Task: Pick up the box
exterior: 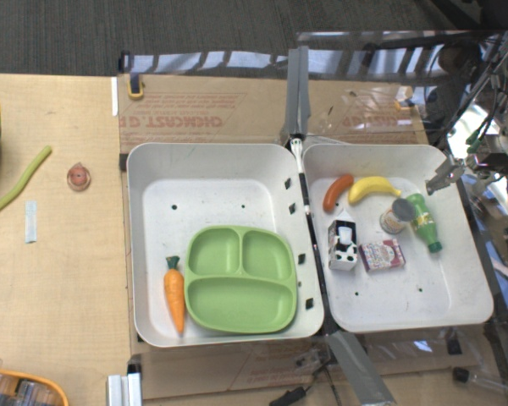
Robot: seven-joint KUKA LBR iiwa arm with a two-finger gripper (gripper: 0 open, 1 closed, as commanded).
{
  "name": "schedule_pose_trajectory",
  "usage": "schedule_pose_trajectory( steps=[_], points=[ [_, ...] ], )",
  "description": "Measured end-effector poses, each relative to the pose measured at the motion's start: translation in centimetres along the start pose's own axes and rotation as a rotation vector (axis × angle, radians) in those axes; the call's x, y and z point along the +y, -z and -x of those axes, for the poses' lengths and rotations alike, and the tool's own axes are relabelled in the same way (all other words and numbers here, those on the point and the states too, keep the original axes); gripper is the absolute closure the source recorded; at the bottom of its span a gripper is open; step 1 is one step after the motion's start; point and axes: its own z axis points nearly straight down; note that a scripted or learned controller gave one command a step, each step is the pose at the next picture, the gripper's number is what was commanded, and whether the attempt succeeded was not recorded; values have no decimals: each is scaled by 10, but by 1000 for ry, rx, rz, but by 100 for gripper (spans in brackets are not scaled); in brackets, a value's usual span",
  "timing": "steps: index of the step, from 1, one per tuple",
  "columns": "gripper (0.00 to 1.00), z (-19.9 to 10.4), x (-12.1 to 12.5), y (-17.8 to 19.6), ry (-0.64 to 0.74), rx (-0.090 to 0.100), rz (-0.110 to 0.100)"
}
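The box (383,255), a small pink carton, lies flat in the right bin (457,307), just beside the black-and-white milk carton (344,245) and below a tin can (395,218), so a grab from above looks fairly open. A green bottle (423,220), a banana (372,188) and a sausage (338,191) lie further back. The gripper (444,176) hangs over the bin's far right edge; I cannot tell its state.

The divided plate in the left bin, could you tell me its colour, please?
Light green all over; the divided plate shows clearly in the camera view.
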Motion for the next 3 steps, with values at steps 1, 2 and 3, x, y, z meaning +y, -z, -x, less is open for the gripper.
schedule_pose_trajectory(
  steps=[1,2,3],
  points=[
    [0,-18,-74,-147,-100,2,-1],
    [0,-88,-24,-158,-281,0,0],
    [0,-97,33,-158,-125,-1,1]
  ],
)
